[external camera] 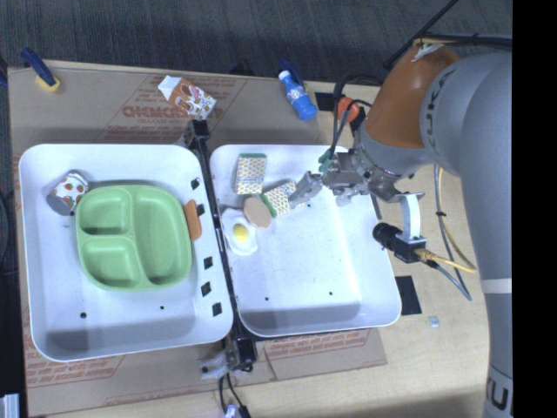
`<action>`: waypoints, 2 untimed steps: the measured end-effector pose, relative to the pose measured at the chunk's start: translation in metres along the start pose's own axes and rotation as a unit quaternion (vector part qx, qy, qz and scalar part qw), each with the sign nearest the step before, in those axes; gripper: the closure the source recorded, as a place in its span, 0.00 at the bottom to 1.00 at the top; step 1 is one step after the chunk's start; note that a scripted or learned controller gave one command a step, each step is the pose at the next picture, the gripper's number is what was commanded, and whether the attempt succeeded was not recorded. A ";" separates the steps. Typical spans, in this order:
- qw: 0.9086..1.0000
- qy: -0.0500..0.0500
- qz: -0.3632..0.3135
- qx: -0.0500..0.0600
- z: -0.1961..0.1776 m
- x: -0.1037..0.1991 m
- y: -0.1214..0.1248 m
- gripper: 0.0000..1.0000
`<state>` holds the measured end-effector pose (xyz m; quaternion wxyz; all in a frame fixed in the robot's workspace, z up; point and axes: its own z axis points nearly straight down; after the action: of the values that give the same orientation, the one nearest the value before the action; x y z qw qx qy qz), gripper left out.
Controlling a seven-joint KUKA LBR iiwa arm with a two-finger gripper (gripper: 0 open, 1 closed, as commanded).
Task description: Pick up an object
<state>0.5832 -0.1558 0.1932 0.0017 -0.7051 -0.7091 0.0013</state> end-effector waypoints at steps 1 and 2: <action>1.000 0.001 -0.001 0.001 0.103 0.020 -0.083 0.00; 1.000 0.000 -0.002 -0.001 0.101 0.061 -0.009 0.00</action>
<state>0.5732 -0.0947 0.0918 0.0009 -0.7040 -0.7102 0.0011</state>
